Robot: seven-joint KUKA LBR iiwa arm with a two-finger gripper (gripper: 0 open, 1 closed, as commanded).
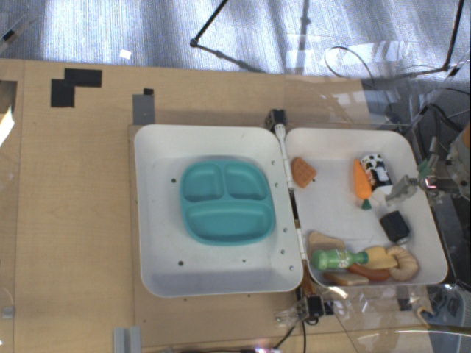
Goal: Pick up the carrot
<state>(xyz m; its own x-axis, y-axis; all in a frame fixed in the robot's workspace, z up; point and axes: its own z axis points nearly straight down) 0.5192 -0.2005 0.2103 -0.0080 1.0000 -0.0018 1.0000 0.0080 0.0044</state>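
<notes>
Orange carrot (361, 180) lies in the right bin (331, 142), long axis roughly top-to-bottom, just left of the pincer (409, 187) at the bin's right edge; pincer state unclear.

The arm (458, 169) is cut off by the right picture edge, and its end effector (403, 190) is too small and blurred for its state to be told. Food items (368, 259) heaped at the right bin's (346, 138) front edge overlap, partly hiding each other.
</notes>
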